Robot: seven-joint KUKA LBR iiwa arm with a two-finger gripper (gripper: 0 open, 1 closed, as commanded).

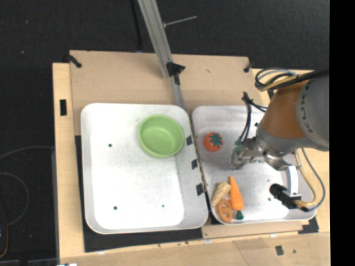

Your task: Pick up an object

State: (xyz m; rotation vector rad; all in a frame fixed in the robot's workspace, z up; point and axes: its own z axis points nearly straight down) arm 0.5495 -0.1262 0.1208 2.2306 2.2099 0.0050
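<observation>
The table [127, 82] carries two bins; the green bowl [161, 136] sits left, while the claw [239, 160], its grip state indiscernible, hangs low in the right bin [222, 118] between tomato [213, 141] and carrot [236, 194], seemingly positioned for a pick.

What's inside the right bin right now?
The right bin holds a tomato, a carrot and more toy food in its near corner. The gripper hangs over its middle; the arm covers the floor beyond.

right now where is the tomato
In the camera view the tomato lies in the right bin, near its left wall, just left of the gripper and above the carrot.
</observation>
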